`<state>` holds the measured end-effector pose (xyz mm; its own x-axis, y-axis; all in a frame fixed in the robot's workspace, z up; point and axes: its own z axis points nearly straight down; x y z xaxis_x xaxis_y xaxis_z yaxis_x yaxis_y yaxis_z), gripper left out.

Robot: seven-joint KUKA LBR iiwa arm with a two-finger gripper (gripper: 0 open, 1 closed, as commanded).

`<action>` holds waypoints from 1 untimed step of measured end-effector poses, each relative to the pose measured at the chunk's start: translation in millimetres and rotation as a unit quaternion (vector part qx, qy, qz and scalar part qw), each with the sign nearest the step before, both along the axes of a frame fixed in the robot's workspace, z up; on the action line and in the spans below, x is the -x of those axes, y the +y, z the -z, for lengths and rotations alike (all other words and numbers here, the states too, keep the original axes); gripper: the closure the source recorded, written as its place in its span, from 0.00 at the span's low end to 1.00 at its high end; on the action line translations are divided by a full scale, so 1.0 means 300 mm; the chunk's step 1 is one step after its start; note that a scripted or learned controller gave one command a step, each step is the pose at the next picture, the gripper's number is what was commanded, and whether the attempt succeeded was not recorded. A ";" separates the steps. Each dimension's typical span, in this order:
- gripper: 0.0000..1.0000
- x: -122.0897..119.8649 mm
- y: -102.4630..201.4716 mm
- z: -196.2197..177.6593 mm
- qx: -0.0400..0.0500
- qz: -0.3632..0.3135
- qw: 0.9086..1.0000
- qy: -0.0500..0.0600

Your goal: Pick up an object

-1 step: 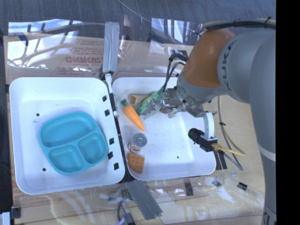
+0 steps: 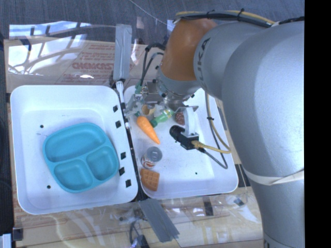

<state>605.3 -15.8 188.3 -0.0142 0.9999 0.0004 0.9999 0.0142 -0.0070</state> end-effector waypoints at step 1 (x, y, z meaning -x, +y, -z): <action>0.00 0.211 -0.323 0.203 0.001 0.007 1.000 0.002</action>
